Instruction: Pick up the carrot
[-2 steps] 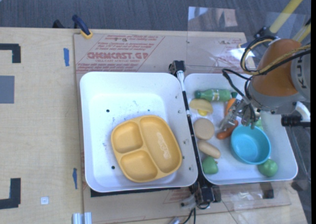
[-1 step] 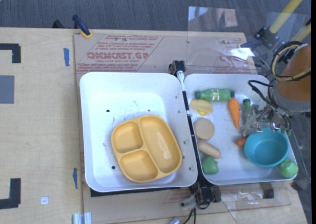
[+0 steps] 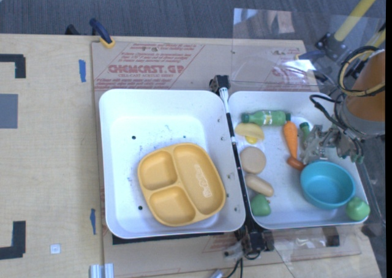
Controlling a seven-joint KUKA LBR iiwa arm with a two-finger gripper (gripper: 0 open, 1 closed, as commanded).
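Nearest the lens, along the lower edge: a dark clamp (image 3: 254,243) where the two bins meet, and just above it the yellow three-part plate (image 3: 180,183) lying tilted in the left bin (image 3: 116,117). In the right bin (image 3: 278,212), a crowd of toy foods: green round piece (image 3: 260,206) at the near wall, tan oblong (image 3: 258,185) and tan round (image 3: 252,160) beside the divider, yellow piece (image 3: 249,131) and green bottle (image 3: 265,117) toward the far wall, blue bowl (image 3: 326,184) at the near right with another green piece (image 3: 357,209) in the corner beside it. Carrot (image 3: 290,141) lying lengthwise in the middle of that bin, orange, far end near the bottle, near end close to a small reddish-orange piece (image 3: 296,163) by the bowl's rim. Pincer (image 3: 318,142) low over the bin just right of the carrot, beside it rather than around it; nothing visibly between the fingers, and whether spread or pressed together cannot be told from this slant. Arm (image 3: 367,90) reaching in from the right, orange band above the wrist. Judged as the approach step, grasp not yet made. Next move likely calling for a short shift left to centre over the carrot's body, fingers set across its narrow width, then descent and closing, clear of the bowl rim and the small piece near the tip. All resting on a pale wooden tabletop (image 3: 43,166).
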